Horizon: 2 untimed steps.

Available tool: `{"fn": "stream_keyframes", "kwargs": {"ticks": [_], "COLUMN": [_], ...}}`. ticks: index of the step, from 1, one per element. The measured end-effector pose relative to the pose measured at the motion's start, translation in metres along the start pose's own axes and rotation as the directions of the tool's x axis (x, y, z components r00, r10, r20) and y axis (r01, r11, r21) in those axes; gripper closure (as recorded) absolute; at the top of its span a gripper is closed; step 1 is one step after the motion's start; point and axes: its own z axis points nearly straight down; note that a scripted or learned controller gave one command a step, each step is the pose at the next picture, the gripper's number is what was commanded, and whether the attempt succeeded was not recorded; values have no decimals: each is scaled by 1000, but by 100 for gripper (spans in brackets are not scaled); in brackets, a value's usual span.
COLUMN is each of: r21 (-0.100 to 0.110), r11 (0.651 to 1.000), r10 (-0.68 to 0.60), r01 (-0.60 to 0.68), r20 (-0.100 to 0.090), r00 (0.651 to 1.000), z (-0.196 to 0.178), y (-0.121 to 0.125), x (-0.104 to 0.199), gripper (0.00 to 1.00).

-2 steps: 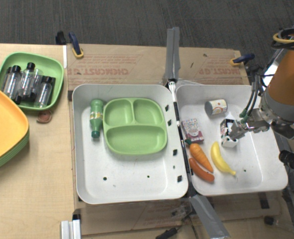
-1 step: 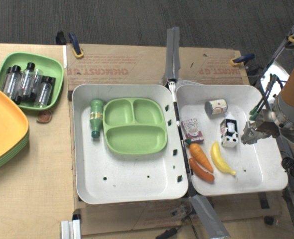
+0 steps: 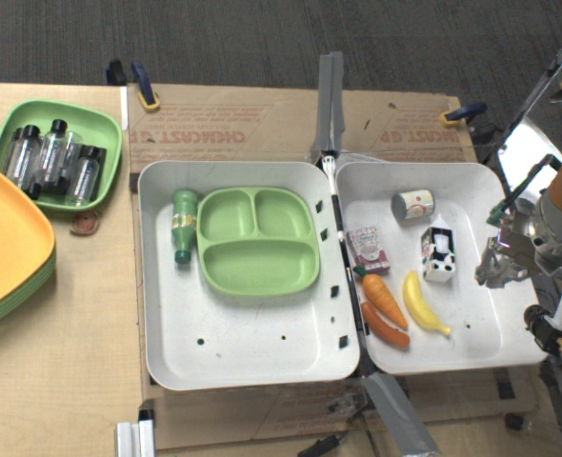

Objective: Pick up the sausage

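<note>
Reddish-brown sausage (image 3: 386, 327), lying flat, angled, at right bin's front-left, untouched

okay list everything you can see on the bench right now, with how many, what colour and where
sausage: one, red-brown, right bin, front left, beside the carrot
carrot: one, orange, right bin, left side
banana: one, yellow, right bin, middle front
milk carton: one, black and white, right bin, centre
pink carton: one, pink, right bin, left side
can: one, cream, lying at the back of the right bin
divided plate: one, green, left bin
bottle: one, green, left bin, left of the plate
green dish: one, far left, holding dark vials
yellow plates: a stack, left edge
bins: two, white
claw: one, grey, over the right bin's right edge
</note>
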Motion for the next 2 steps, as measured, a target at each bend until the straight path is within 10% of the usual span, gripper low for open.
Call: {"fn": "stream_keyframes", "kwargs": {"ticks": [1, 2], "r21": [-4, -3], "r11": [953, 1000], "r10": [-303, -24], "r01": [303, 24], "r20": [1, 1], "r00": [953, 1000], "z": [-23, -12], "y": [-32, -12], "x": [73, 26], "gripper": [100, 100]}}
